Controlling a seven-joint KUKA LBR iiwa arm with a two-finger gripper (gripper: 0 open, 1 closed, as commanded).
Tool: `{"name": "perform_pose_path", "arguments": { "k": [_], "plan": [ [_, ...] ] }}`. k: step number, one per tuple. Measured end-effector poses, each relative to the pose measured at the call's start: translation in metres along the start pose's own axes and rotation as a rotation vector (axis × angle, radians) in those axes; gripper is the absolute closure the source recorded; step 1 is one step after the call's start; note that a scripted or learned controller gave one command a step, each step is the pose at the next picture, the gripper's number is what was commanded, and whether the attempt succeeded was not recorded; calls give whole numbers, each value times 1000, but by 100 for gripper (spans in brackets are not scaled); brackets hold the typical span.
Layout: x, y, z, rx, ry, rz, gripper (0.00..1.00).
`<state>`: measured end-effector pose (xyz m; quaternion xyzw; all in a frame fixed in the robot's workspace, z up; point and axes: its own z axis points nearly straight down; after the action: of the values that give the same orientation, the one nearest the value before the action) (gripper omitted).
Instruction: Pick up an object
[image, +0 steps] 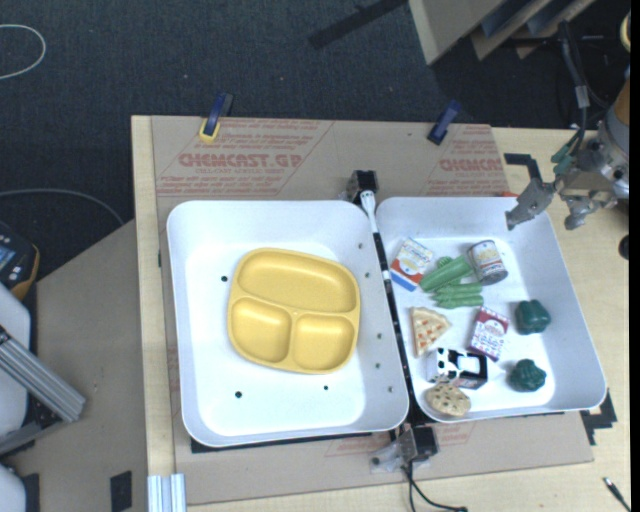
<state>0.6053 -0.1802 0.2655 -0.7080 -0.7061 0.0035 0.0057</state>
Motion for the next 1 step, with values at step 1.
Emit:
{"name": "perform_pose_path", "arguments": {
  "k": [1],
  "plan": [
    [0, 2, -7, -12, -3, -3, 0]
  ]
}}
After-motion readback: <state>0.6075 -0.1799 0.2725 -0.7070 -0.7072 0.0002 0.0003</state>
